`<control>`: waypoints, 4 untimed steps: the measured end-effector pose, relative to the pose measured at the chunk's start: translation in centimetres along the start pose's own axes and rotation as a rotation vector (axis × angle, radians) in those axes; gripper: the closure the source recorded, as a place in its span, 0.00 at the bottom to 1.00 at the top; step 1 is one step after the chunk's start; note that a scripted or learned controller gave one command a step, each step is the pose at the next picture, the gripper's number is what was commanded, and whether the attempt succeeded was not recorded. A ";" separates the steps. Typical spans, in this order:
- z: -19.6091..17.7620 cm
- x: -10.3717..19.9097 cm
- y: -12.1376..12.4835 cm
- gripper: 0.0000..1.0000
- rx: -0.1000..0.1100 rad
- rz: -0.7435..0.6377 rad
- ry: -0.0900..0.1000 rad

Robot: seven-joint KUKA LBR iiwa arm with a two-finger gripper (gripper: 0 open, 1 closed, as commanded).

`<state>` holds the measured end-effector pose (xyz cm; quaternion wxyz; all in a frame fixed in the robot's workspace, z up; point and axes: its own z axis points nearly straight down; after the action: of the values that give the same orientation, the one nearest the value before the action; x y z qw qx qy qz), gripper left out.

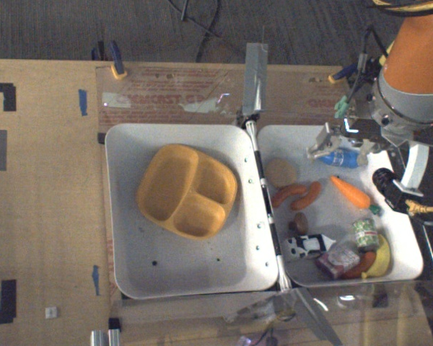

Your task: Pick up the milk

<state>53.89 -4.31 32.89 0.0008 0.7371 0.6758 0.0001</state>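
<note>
A brown cardboard-covered bench (pixel 43 193) is sitting under the camera, with dark carpet and loose cables lying beyond its far edge. Two shallow white bins are resting on it side by side: the left bin (pixel 130 258) is carrying a yellow divided tray (pixel 187 190) lying slightly askew near its middle, and the right bin (pixel 303 139) is holding the smaller things. The arm (pixel 413 56), grey with its orange band, is reaching in from the right over the far corner of the right bin, and its claw (pixel 337 144) is hanging just above a blue object (pixel 344 158), possibly a bottle; how far the claw is standing apart I cannot tell from this angle, nor whether it is gripping anything. Below it an orange carrot (pixel 351 192) is lying at a slant, a pair of reddish sausages (pixel 297 194) is lying beside a round brownish lump (pixel 281 171), and a yellow banana (pixel 379 259) is curling in the near right corner next to a green-patterned can (pixel 365 233) and a clear-wrapped packet (pixel 339 259). The milk (pixel 307 246), a small black-and-white carton, is lying on its side near the front left of the right bin, well apart from the claw.
</note>
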 end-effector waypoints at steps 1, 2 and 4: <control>12.8 -0.4 -5.2 0.00 0.003 -0.011 0.001; 8.6 -16.6 -4.5 0.00 -0.002 -0.173 -0.001; 14.4 -2.4 4.9 0.00 0.001 0.180 0.000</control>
<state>58.59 -7.19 18.48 0.0002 0.7949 0.6067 -0.0001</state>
